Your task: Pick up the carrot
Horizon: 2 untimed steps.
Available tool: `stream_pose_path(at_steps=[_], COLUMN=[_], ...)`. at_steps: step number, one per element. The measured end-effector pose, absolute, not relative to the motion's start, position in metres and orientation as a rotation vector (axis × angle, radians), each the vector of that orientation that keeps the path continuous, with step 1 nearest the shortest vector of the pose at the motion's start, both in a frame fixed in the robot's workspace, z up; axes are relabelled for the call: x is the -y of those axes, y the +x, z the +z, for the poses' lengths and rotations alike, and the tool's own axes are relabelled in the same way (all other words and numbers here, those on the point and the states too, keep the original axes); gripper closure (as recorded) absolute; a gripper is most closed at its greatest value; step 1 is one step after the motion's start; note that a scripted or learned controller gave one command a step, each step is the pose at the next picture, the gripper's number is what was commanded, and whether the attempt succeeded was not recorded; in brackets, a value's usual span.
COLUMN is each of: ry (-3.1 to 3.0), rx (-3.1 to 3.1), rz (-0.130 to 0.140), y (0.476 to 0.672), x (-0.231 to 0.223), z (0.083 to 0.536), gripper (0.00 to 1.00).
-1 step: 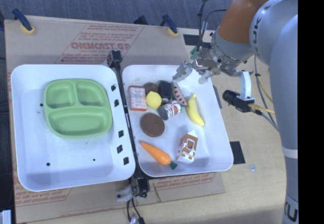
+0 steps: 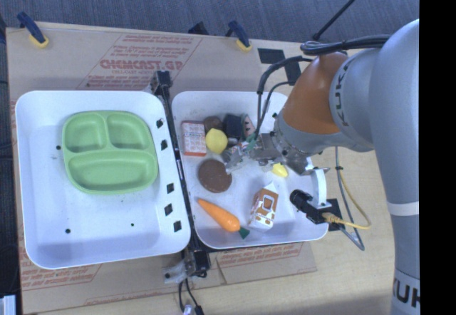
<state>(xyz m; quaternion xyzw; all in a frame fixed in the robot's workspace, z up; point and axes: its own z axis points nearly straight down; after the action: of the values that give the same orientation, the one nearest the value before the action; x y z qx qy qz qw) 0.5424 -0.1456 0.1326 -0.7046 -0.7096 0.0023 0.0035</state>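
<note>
you're looking down on two white bins set side by side on a cardboard-covered bench. the left bin (image 2: 43, 235) holds a green divided plate (image 2: 109, 150), lying toward its far half. the right bin (image 2: 299, 231) holds the clutter.

the carrot (image 2: 219, 215) lies near the front edge of the right bin, toward its left side, slanting so that its green stub end points right and toward you. just to its right stands a small white and brown carton (image 2: 264, 208), tilted, nearly touching the carrot's stub end. beyond the carrot sits a round brown disc (image 2: 214, 175), and beyond that a yellow lemon (image 2: 216, 140). left of the lemon lies an orange and white packet (image 2: 192, 138); behind the lemon are a small dark brown thing (image 2: 212, 123) and a black object (image 2: 234, 125). a small yellow piece (image 2: 280, 171) shows just under the arm's wrist.

the arm (image 2: 335, 103) reaches in from the right, its orange band over the far right part of the right bin. the gripper (image 2: 239, 153) sits low near the lemon and the brown disc, well apart from the carrot. you cannot tell from here how it is set, and nothing shows as held.

blue clamps (image 2: 33, 28) grip the far edge of the cardboard.
</note>
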Motion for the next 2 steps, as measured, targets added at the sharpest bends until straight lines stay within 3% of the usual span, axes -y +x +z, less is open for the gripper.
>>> stream_pose_path(at_steps=[1, 2], ry=[-2.210, -2.214], rx=[2.224, 2.225], rz=[0.004, 0.002], y=[0.480, 0.476], x=[0.101, 0.146], z=[0.091, 0.092], gripper=[0.00, 0.00])
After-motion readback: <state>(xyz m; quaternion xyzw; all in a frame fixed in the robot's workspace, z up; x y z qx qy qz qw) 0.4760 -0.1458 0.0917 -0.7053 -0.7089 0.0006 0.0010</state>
